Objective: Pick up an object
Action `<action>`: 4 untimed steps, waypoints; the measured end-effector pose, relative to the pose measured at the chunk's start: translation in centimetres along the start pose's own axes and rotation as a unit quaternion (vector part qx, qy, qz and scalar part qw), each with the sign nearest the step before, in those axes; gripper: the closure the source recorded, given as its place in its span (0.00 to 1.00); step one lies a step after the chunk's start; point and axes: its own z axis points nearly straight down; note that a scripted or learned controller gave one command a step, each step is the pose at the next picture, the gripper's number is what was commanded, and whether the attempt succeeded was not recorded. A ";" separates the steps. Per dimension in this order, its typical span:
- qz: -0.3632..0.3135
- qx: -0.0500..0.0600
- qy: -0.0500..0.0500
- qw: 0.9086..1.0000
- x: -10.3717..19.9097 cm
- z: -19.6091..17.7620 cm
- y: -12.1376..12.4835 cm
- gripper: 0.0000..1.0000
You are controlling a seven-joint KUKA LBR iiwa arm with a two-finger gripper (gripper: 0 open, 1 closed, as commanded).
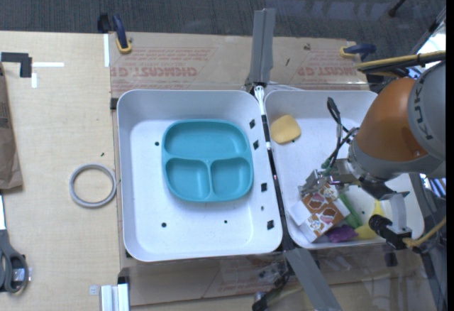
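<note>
The right bin (312,112) holds a pale yellow lump (285,129) at its far left. A brown patterned packet (325,211) lies near the front, with a purple item (342,234), a green piece (352,204) and a small yellow item (367,230) beside it. My gripper (320,179) hangs low over the packet's far end, at or just above it. The grey arm with its orange band (394,125) reaches in from the right and hides the bin's right part.
A teal divided plate (208,160) sits in the left bin (142,160). On the bench to the left lie a grey tape ring (93,184) and scissors (10,270). A metal post (261,47) stands behind the bins.
</note>
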 end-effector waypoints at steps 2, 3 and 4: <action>-0.134 -0.001 0.000 0.991 -1.5 -0.1 -0.9 1.00; -0.134 0.000 0.000 0.991 -1.5 0.0 -1.0 0.00; -0.214 0.001 0.000 0.977 -8.9 -9.9 -3.2 0.00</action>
